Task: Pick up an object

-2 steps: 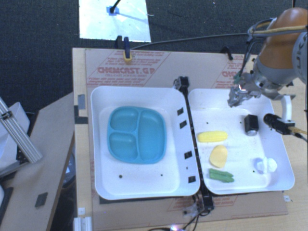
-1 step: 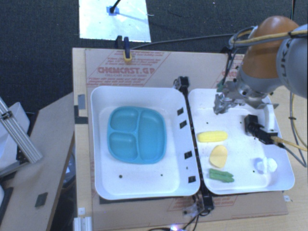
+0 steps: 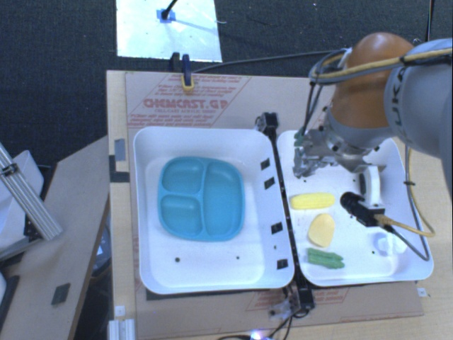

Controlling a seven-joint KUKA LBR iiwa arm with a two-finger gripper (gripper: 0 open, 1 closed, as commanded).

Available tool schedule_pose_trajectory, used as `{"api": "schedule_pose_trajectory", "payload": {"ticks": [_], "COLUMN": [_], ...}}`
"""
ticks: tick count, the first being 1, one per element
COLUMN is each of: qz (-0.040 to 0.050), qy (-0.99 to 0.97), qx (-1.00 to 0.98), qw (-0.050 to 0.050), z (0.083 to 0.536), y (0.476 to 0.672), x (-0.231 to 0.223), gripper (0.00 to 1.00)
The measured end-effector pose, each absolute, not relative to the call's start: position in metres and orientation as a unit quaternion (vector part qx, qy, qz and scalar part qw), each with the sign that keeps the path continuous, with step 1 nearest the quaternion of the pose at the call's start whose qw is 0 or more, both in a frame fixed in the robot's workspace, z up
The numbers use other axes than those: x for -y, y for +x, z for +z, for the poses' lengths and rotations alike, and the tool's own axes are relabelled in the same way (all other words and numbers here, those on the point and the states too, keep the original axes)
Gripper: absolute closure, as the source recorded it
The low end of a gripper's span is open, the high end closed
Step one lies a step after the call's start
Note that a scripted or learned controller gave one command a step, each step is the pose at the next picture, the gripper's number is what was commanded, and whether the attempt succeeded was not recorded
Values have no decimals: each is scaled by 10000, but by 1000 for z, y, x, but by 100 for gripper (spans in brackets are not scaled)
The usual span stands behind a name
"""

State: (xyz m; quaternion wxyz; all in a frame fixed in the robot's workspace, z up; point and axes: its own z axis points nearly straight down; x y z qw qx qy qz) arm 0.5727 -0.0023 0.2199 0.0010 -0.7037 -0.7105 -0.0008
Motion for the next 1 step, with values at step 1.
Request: {"api": "schedule_pose_trajectory", "payload": {"ticks": [1], "qz": [-8], "qy": [-7034], "qx": [7108], "qw": [13], "z": [214], "y": [560], "x": [-58], "gripper": [100]}}
